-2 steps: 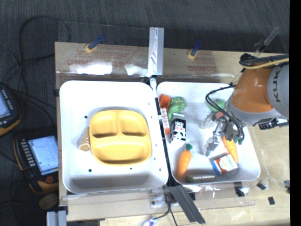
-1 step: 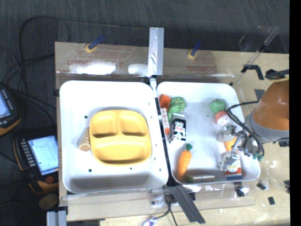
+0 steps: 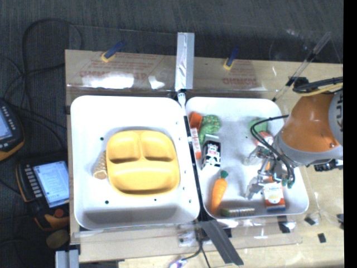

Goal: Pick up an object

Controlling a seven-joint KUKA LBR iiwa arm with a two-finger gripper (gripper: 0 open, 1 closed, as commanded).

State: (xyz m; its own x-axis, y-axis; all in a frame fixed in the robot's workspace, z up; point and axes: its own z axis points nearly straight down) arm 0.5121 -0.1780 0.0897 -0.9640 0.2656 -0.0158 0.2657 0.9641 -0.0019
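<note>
Camera view, arm: the grey arm with its orange band (image 3: pixel 309 124) enters from the right edge of the frame and bends down over the right part of the right bin (image 3: pixel 240 106).
Gripper: the gripper (image 3: pixel 257 175) hangs low in the right bin, right of centre; its metal fingers (image 3: pixel 252 190) stand somewhat apart, with nothing seen between them, though the view here is cluttered with cables and I may be misreading the gap.
Small carton: a red and white carton (image 3: pixel 274 197) lies in the lower right of the right bin, just beside the lower finger.
Carrot: an orange carrot with a green top (image 3: pixel 218 188) lies in the lower left part of that bin, well left of the gripper.
Cow-print box: a black and white box (image 3: pixel 211 154) lies above the carrot, near the bin's left wall.
Green item: a green lumpy thing (image 3: pixel 210 124) sits at the bin's upper left, with an orange-red piece (image 3: pixel 194 121) touching its left side.
Dark stick: a thin dark object (image 3: pixel 239 211) lies along the bottom wall.
Left bin: the left bin (image 3: pixel 89 116) holds a yellow divided tray (image 3: pixel 143 161), with a tan cone-like item (image 3: pixel 100 166) at the tray's left edge.
</note>
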